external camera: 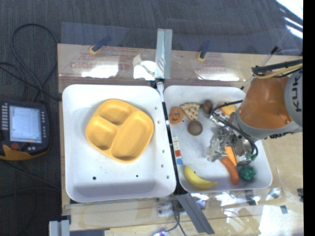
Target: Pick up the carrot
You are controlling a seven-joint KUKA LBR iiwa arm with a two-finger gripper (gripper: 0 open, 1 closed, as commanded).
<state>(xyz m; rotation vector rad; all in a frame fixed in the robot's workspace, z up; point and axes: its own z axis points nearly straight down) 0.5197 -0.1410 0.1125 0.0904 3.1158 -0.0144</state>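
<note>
Orange carrot lies partly hidden beneath the gripper; jaws' state unclear.

Both white bins look like smooth, slightly glossy plastic. The yellow divided plate is matt plastic. The carrot and banana have a smooth, toy-like sheen. The bench looks like pale wood under clear, shiny film. The tool is bare metal

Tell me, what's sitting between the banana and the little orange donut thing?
In the camera view, mostly bare white bin floor lies between the banana and the orange ring. The brown ball sits just beside that stretch.
</note>
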